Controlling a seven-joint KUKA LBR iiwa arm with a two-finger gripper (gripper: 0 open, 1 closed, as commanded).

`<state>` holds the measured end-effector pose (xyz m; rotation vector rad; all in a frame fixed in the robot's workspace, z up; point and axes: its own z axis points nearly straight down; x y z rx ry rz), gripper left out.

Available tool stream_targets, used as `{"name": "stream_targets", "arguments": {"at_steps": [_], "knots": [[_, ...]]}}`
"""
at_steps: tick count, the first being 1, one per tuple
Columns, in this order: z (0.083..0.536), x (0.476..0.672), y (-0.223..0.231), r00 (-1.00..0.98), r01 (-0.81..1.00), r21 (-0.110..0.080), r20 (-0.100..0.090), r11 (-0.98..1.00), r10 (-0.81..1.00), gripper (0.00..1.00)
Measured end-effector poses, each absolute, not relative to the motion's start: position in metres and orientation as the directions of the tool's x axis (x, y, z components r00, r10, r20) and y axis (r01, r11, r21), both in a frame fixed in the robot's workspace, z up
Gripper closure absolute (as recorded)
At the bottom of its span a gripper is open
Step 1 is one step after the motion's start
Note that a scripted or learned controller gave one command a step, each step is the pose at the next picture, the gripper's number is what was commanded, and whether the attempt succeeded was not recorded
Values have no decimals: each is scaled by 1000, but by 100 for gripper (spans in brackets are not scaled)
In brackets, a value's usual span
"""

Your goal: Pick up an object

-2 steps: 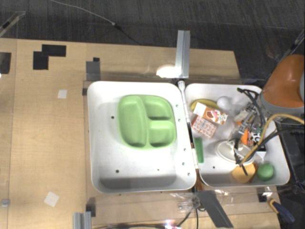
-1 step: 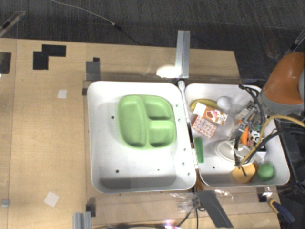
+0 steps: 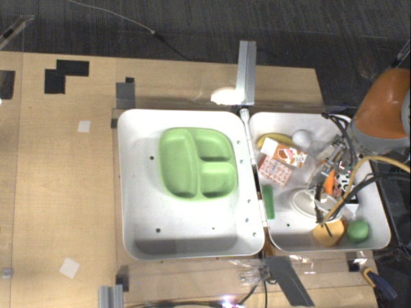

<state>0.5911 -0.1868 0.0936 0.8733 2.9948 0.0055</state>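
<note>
Cables and wrist hardware crowd the gripper (image 3: 332, 179) in the right bin (image 3: 379, 236), so whether its jaws are open or hold anything cannot be told; an orange bit there may be a toy or part of the tool. At 9 o'clock from it lie two small printed cartons (image 3: 280, 162), a banana (image 3: 273, 139) and a white ball (image 3: 300, 136). At 6 o'clock sit a tan object (image 3: 327, 232) and a green ball (image 3: 358, 230). A green divided tray (image 3: 196, 162) fills the left bin (image 3: 138, 191).
</note>
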Motion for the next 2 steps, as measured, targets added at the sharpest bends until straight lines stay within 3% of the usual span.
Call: {"name": "stream_targets", "arguments": {"at_steps": [1,2], "knots": [[93,584,-185,-830,557,11,-23,830,557,0],[93,563,-170,-759,650,12,-21,759,651,0]]}}
